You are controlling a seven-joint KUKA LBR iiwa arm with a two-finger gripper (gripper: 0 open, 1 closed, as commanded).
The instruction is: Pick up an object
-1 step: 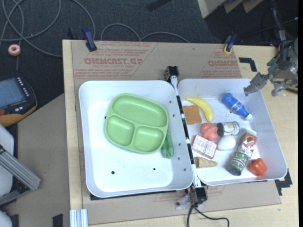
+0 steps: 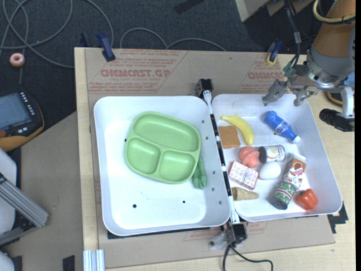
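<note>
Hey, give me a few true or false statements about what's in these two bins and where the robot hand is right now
1. The green divided plate lies in the left bin. True.
2. The banana sits on the green plate. False: it lies in the right bin.
3. The hand hovers near the right bin's far edge, holding nothing. True.
4. The blue bottle stands upright. False: it lies on its side.

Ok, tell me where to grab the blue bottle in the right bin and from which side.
Take the blue bottle across its blue body, coming straight down from above. It lies on its side, slanting from upper left to its pale end at lower right, so set the jaws crosswise to that line. It looks clear of the banana and the small jar, leaving room on both flanks.
</note>
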